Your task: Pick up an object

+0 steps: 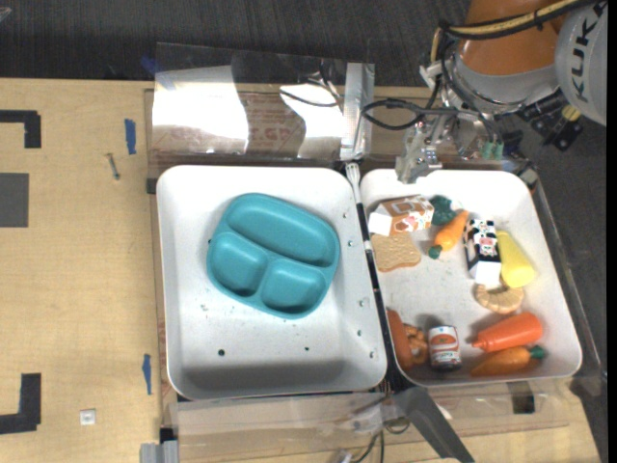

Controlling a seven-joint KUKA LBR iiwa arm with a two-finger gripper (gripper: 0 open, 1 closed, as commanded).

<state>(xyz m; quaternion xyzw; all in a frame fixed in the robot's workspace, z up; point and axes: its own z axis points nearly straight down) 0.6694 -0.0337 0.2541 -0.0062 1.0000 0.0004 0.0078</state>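
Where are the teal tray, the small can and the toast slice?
teal tray [273, 252]: camera view, centre divider of the tray.
small can [443, 345]: camera view, label on its side.
toast slice [394, 252]: camera view, middle of its face.

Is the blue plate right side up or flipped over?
Right side up. The blue plate lies in the left bin with its three hollow sections facing up.

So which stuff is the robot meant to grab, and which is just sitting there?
For the job:
end effector, above the right bin's far edge
toy carrots
small can
toast slice
yellow piece
right bin

Just lying about:
teal divided plate
left bin
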